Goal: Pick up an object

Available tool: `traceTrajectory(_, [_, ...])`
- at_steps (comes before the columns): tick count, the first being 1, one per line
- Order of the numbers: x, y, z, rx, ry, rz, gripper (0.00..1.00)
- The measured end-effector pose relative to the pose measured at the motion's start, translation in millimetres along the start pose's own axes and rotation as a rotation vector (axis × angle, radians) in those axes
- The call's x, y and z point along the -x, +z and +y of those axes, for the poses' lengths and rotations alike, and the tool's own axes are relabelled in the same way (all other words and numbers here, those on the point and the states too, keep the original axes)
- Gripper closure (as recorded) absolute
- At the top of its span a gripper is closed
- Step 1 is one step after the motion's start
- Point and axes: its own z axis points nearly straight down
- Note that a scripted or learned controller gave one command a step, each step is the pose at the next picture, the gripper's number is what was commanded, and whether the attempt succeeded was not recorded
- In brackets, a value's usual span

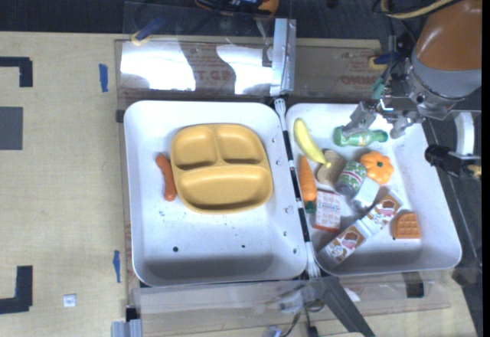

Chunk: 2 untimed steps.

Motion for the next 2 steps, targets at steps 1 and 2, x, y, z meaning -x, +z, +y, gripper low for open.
traceTrajectory(1, [49, 85, 1, 0.001, 0.051, 0.000, 0.00])
traceTrajectory(2, [87, 169, 0, 0.003, -0.015, -0.001, 0.00])
